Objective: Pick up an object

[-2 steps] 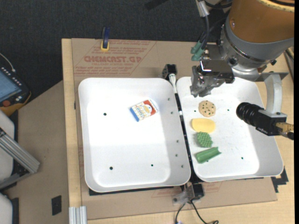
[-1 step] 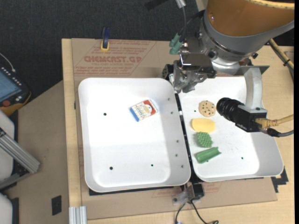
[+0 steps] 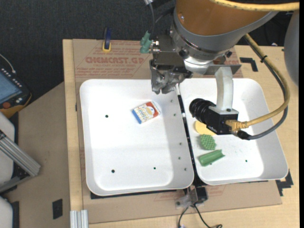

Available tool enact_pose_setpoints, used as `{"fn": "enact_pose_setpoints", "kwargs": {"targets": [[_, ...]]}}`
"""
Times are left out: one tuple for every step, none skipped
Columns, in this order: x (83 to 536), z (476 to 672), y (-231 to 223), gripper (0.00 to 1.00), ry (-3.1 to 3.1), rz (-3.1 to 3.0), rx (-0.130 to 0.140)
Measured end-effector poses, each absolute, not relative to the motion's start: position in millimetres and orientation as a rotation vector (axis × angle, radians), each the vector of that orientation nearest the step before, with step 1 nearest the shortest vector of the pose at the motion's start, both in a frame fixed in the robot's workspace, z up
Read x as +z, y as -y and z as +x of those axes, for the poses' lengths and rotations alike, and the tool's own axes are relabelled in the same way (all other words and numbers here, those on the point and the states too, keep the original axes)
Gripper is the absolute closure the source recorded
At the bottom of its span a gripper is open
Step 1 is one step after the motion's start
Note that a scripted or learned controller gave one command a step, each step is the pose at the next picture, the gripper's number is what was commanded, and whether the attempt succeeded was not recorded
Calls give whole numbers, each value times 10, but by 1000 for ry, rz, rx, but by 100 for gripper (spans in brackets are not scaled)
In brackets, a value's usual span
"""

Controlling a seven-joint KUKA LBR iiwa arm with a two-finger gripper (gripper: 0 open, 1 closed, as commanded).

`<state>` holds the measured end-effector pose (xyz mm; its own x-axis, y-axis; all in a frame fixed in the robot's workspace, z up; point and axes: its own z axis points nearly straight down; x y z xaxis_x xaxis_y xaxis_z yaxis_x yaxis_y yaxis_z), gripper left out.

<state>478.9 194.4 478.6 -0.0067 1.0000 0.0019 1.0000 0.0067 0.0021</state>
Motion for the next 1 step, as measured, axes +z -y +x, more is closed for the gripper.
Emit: {"fn": "enact_pose_setpoints", "kwargs": {"targets": [[4786, 4792, -1910, 0, -2222, 2220, 2]]}}
